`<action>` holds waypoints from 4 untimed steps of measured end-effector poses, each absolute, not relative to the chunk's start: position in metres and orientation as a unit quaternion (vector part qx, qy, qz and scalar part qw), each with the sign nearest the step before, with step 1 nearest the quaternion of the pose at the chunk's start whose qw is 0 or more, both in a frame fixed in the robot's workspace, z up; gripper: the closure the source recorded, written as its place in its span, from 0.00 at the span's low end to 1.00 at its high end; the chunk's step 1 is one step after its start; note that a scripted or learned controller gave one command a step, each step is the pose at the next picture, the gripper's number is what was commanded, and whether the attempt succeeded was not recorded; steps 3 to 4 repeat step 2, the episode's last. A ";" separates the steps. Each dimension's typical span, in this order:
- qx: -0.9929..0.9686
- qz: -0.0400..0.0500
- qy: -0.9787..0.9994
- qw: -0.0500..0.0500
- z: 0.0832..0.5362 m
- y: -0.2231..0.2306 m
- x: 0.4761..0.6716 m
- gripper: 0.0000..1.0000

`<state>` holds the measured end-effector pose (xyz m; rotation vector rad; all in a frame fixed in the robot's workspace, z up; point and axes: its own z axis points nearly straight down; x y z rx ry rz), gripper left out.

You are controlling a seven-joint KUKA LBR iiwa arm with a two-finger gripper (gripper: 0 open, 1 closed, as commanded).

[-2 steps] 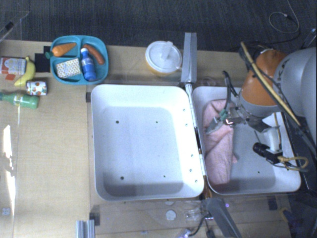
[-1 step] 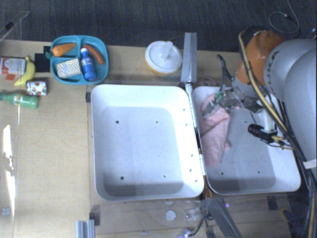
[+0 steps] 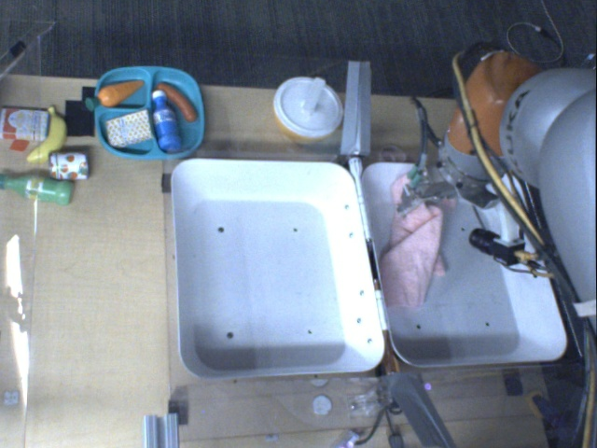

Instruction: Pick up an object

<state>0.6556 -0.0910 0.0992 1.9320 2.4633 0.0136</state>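
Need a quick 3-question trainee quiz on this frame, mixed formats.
1. True or false: the crumpled pink cloth lies in the left shallow white bin.
2. What stands behind the bins, beside the grey metal divider post? A) a white lidded cup with a yellow base B) a red bowl
3. Fill in: the end effector is at the cloth's ___ end.

Key: 1 false, it lies in the right shallow white bin; 2 A; 3 far (top).

We see cloth (image 3: 413, 246) in right bin (image 3: 485, 329), gripper (image 3: 427, 187) over its far end; left bin (image 3: 270, 269) beside; tray (image 3: 149, 110) far left on table (image 3: 84, 297).
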 end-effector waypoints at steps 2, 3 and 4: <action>0.544 0.000 0.839 0.000 0.183 -0.053 0.651 1.00; 0.544 0.000 0.839 0.000 0.183 -0.053 0.651 1.00; 0.544 0.000 0.839 0.000 0.183 -0.053 0.651 1.00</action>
